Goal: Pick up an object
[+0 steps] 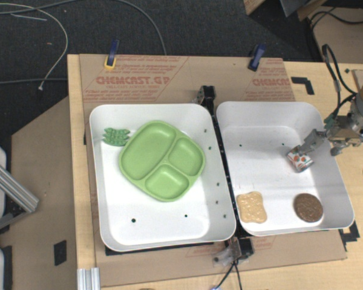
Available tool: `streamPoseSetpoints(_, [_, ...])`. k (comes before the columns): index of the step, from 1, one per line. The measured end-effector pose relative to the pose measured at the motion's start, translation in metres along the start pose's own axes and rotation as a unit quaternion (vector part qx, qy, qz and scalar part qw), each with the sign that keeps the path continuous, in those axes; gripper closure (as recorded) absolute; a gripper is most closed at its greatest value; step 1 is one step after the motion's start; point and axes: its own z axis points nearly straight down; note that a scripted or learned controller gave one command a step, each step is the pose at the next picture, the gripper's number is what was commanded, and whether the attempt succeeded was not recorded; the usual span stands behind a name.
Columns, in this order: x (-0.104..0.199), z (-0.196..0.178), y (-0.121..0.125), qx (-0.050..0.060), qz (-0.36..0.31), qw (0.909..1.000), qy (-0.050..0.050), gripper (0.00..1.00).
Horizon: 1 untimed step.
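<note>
1. camera view is showing the claw (300,157) reaching in from the right over the right bin (260,116), with a small patterned object (299,161) sitting at its tip.
2. whether the object is actually being pinched between the fingers is not readable at this size, so i cannot tell if the claw is open or closed.
3. that small object is lying in the right bin toward its right wall, well apart from the tan cracker-like piece (251,208) and the brown round cookie (308,208) near the front edge.
4. doing the step well is, in my judgement, meaning keeping the claw centred on the small object, closing fully before lifting, and rising straight so it is not scraping the bin wall beside it.
5. counting: two white bins on the worktop (169,71), with three small items in the right one.
6. the left bin (103,180) is carrying one green divided plate (162,160) and one small green leafy piece (115,136) just beside the plate's upper left.
</note>
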Motion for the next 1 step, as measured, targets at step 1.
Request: streamPoseSetpoints(1, [0.0006,-0.0076,0.0035,-0.007,-0.002,1.0,-0.002,0.0])
